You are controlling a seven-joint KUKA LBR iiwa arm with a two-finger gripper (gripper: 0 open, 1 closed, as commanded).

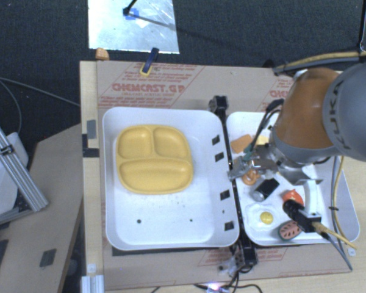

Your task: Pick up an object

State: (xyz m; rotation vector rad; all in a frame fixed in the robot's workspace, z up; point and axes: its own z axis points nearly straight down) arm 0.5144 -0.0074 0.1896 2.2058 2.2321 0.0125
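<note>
Your claw [247,166] hangs low in the right bin [348,224], its grip impossible to judge; the small pretzel-like ring [250,177] looks light and rigid, so pinch across its rim.

arm [329,112] cut off right, hiding right bin [351,221]

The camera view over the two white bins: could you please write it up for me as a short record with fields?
left bin: shallow white bin holding a yellow plastic tray with three compartments, upright, in its upper half
right bin: shallow white bin holding small items: fried-egg toy, orange ring, black block, orange wedge
arm: grey arm with orange band over the right bin
gripper: gripper low beside the orange ring; grasp unclear
bench: brown board under both bins
</note>
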